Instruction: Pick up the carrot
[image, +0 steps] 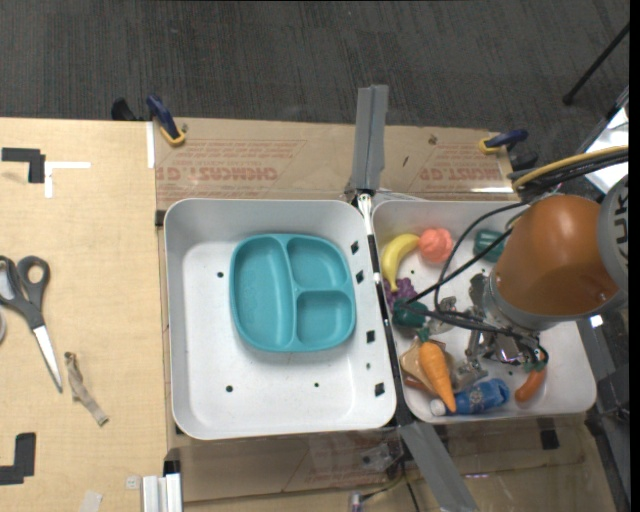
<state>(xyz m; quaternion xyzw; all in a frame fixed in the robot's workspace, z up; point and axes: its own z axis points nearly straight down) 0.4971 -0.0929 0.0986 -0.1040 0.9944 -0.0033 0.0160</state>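
Gripper (497, 350) hovering in right bin (570, 400), jaws' state unclear. Carrot (436, 372) lying just left; approaching should be along its width, avoiding neighbouring toys.

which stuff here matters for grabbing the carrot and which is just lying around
For the job:
carrot, in the right bin
gripper

Lying about:
banana
teal divided plate, in the left bin
scissors
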